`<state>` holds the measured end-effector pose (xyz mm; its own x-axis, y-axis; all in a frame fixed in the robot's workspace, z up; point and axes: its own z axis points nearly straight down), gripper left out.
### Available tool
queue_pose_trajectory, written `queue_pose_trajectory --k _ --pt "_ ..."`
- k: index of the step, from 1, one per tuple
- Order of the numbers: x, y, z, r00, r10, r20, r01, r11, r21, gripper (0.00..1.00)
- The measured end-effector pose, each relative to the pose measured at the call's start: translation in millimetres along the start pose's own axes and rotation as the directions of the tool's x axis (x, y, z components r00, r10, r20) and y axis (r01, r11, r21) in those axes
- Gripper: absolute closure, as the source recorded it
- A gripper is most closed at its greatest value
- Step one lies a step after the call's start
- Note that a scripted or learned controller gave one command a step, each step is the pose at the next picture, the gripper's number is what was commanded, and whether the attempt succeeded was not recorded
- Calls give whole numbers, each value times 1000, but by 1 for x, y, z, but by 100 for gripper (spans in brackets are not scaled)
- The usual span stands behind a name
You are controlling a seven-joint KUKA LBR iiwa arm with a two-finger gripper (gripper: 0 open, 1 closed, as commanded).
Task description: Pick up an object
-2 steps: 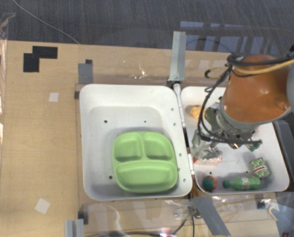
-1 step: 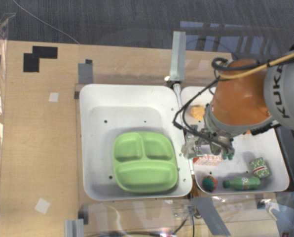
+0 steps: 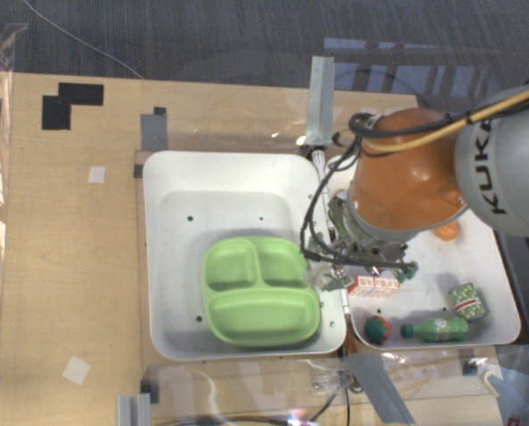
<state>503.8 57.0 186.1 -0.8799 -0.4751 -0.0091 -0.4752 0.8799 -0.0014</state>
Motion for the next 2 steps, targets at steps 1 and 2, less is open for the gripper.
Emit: queue_pose_trajectory --k 1,2 --pt "-59 68 14 880 475 -3 -475 880 -1 100" --pt "-66 155 -82 955 296 6 -296 955 -5 100"
